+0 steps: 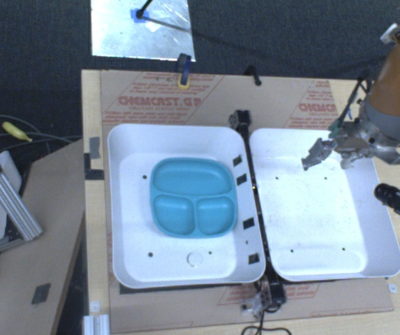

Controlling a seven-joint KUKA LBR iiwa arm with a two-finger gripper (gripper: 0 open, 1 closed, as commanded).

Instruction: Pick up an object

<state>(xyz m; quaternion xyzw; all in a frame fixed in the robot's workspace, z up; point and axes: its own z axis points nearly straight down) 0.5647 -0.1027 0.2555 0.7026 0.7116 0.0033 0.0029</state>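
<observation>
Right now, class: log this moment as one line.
arm: over right bin | gripper: nothing visibly held | blue tray: left bin

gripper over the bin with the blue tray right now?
No. The gripper sits above the right bin, while the blue divided tray lies in the left bin.

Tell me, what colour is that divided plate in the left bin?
Light blue. The plate shows plainly in the camera view, looking down.
</observation>
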